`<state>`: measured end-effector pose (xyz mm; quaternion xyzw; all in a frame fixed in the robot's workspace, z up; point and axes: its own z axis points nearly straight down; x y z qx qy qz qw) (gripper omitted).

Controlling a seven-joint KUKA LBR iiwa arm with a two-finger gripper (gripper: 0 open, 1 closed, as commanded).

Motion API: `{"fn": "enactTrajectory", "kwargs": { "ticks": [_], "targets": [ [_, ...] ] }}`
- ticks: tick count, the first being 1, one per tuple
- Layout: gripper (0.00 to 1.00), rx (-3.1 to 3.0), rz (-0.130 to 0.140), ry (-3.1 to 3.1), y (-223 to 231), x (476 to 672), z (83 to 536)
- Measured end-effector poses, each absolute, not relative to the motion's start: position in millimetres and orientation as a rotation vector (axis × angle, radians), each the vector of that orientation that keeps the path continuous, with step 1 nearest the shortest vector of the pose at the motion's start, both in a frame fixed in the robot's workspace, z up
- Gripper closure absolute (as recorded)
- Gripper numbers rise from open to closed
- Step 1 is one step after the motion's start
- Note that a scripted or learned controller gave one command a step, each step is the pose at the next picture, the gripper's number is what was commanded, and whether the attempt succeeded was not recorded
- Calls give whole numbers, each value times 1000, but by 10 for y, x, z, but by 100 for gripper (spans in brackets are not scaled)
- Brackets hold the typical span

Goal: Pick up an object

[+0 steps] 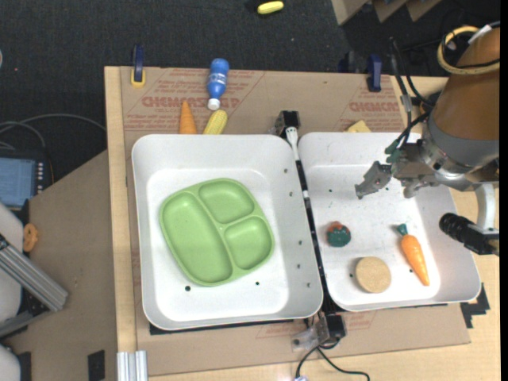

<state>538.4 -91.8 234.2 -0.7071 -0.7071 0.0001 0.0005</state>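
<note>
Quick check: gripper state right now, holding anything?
Gripper: open, holding nothing, hovering over the right bin above the carrot.

Arm (468,94) low, wrist angled left

Red printed lettering runs along the far strip of the brown cardboard sheet (238,86) that lies on the table under the two bins. On the far left part, above the left bin, the letters read roughly "CHEMS…", with the rest of the word hidden by a small blue and white bottle (217,82) lying across it. A second red imprint of the same kind stands on the far right part of the sheet, above the right bin, reading roughly "CHEMC…"; its ending is blurred. Smaller red lines beneath both imprints are too fine to read.
</note>
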Motion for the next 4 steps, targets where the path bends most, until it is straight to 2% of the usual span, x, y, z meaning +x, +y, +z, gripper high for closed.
{"fn": "enactTrajectory", "kwargs": {
  "ticks": [1,2,4],
  "targets": [
    [0,-2219,0,-2226,-772,5893,1815],
    [0,-2223,5,-2213,-1015,5532,800],
    [0,-2220,3,-2217,-953,5242,844]
  ]
}}
